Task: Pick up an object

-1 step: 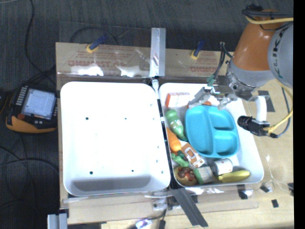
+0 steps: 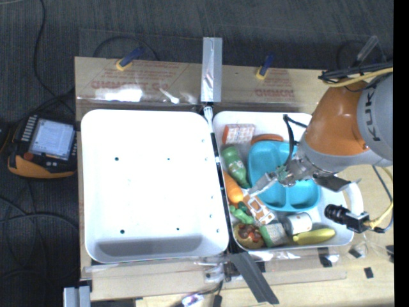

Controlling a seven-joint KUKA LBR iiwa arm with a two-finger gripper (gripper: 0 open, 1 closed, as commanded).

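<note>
The right bin (image 2: 345, 232) holds a pile of toy food and containers. My gripper (image 2: 261, 187) reaches in from the right, low over the pile's middle, its metal fingers just left of a blue container (image 2: 291, 190). Under the fingertips lies a small orange-and-white packet (image 2: 257, 208). A green bottle (image 2: 235, 165) and an orange carrot (image 2: 232, 188) lie along the bin's left wall. A red-and-white can (image 2: 239, 133) sits at the back. A yellow banana (image 2: 314, 236) and a dark bottle with a white cap (image 2: 287, 228) lie at the front.
The left bin (image 2: 150, 184) stands beside the right one, with a dividing rim between them. A handheld device (image 2: 43, 146) lies on the floor to the far left. Cables trail off the arm at the right. Clamps hold a clear sheet at the bench's back.
</note>
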